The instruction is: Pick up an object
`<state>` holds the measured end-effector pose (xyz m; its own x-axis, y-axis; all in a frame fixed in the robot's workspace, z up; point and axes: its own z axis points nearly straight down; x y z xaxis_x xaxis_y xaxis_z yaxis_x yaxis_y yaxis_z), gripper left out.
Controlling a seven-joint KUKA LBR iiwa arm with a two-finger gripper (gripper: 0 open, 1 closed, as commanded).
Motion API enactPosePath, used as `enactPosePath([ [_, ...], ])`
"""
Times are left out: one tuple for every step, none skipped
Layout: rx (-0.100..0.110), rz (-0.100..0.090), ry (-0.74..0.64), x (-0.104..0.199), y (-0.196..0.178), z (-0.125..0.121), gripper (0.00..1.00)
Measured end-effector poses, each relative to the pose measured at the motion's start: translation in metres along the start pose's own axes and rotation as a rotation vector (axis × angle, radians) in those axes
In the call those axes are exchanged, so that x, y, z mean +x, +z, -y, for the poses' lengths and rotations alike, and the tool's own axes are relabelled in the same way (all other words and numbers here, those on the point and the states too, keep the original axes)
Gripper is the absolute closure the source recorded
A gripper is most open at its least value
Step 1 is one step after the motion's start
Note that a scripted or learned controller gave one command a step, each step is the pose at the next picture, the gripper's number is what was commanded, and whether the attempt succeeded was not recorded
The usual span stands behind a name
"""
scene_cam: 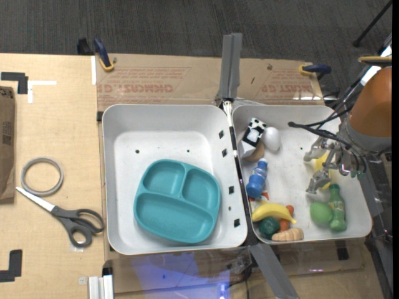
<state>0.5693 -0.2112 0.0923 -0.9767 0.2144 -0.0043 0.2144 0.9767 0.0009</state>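
My gripper (pixel 317 170) hangs over the right side of the right bin (pixel 293 114), fingers spread and open. A small yellow piece (pixel 322 162) shows between them, close to the upper finger; I cannot tell whether it is touched. Just below the gripper stand a green bottle (pixel 337 208) and a green ball (pixel 320 213). Near the front wall lie a yellow banana (pixel 273 212), a dark green item (pixel 268 227) and an orange-tan piece (pixel 288 234). A blue bottle (pixel 257 180), a black-and-white toy (pixel 254 131) and a white egg shape (pixel 272 139) sit along the bin's left side.
The left bin (pixel 124 126) holds a teal divided plate (pixel 179 199). Scissors (pixel 68 215) and a tape ring (pixel 42 175) lie on the bench at the left. Cables (pixel 318 128) trail from the arm over the right bin's back right corner.
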Motion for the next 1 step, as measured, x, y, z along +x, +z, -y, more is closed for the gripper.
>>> enactPosePath([
  [0.0,0.005,0.0,-0.0015,-0.0101,-0.0004,1.0],
])
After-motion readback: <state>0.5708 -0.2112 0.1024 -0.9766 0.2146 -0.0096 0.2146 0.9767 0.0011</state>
